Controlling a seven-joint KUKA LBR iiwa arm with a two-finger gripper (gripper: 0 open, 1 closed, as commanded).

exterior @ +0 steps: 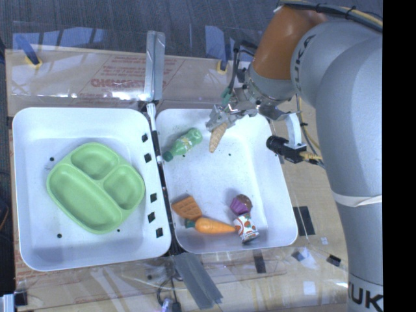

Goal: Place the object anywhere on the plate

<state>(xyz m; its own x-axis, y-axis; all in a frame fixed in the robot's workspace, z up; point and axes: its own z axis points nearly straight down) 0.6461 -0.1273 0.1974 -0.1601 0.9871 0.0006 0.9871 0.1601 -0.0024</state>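
Jaws point(221, 117) grip tan cone point(216, 137); green bottle point(182, 143) just beside, plate point(95, 186) in left bin.

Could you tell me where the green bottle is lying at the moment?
The green bottle lies on its side in the right bin, near its upper left corner, just left of the tan cone-shaped piece under the tool.

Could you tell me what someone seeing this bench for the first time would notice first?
Probably the big grey arm reaching in from the right, its gripper holding a tan cone-shaped toy above the right bin. Next, the bright green plate lying alone in the left bin, and the carrot near the right bin's front edge.
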